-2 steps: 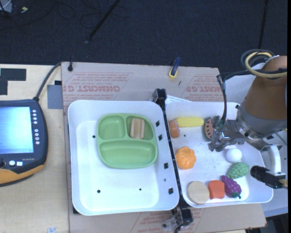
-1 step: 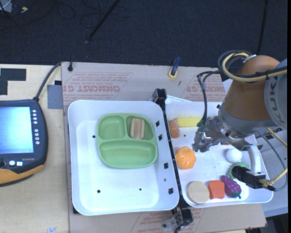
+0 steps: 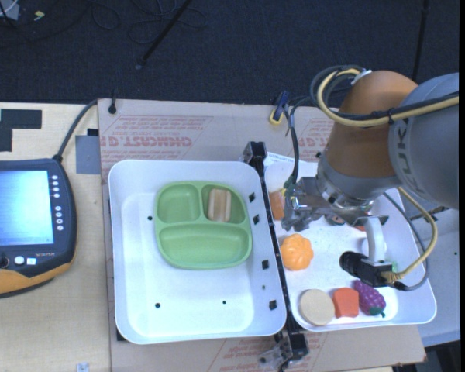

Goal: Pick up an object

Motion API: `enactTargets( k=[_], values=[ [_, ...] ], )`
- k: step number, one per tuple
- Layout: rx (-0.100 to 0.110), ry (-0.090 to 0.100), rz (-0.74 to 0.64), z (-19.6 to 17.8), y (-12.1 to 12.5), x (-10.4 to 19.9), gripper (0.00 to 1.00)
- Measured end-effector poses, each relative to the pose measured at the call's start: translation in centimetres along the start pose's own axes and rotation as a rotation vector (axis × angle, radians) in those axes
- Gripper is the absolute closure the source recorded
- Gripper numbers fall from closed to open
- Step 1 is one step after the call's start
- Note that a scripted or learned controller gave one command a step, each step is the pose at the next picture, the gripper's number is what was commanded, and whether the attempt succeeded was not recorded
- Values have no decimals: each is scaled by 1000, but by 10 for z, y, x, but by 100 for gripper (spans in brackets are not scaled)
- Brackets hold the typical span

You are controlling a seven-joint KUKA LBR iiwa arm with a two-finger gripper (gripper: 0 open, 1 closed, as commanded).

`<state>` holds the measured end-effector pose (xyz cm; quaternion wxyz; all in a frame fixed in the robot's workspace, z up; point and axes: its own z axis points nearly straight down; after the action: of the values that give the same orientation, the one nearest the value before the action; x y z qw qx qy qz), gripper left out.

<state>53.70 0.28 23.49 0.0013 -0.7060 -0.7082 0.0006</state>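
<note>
Hovering over the right bin [image 3: 418, 304], my fingers [image 3: 294, 211] hang near its left wall; I cannot tell how they stand. Just below them lies the orange [image 3: 297, 253]. Farther below sit a cookie [image 3: 317, 307], a red block [image 3: 345, 302] and grapes [image 3: 370, 297]. Left of them, the green plate [image 3: 201, 239] carries a wafer [image 3: 218, 204].
</note>
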Motion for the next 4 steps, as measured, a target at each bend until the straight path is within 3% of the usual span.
enactTargets(
  k=[1, 2, 3, 4],
  values=[
    [1, 0, 1, 3, 16, 23, 100],
    [4, -1, 4, 17, 3, 15, 100],
    [2, -2, 2, 17, 5, 15, 100],
    [0, -1, 2, -3, 7, 18, 100]
  ],
)
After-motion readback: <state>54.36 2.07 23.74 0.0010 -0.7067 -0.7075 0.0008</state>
